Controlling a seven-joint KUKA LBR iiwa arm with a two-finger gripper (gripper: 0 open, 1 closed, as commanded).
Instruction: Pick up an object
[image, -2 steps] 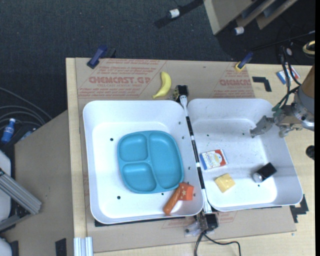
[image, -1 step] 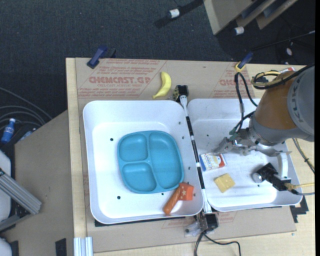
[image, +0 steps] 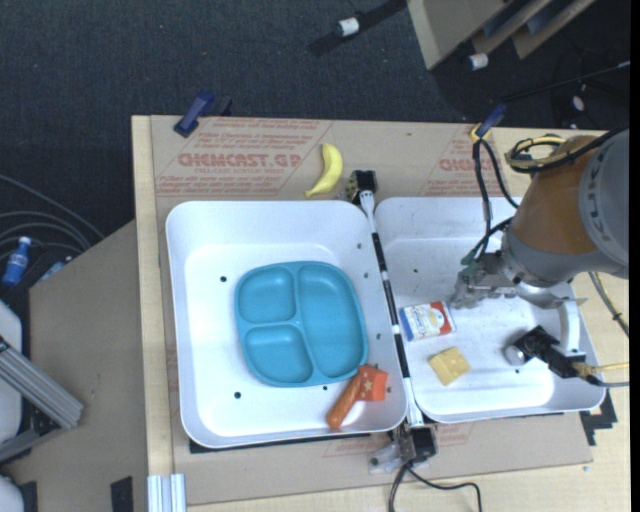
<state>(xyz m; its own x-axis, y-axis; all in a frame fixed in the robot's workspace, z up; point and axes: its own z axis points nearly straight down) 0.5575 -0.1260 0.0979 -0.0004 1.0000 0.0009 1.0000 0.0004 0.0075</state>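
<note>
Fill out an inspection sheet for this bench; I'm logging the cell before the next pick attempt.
Surface: two white bins on a board.
Job's things: blue divided plate and orange carrot toy in left bin; small carton and yellow cracker-like piece in right bin.
Clutter: banana behind the bins.
Grippers: gripper over the right bin, near the carton.
Cables: black cable along the arm.
Surroundings: dark carpet.

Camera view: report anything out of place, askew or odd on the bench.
A banana lies on the bench board behind the left bin, outside both bins. In that bin, an orange toy lies tilted against the front right wall, beside the blue divided plate.
</note>
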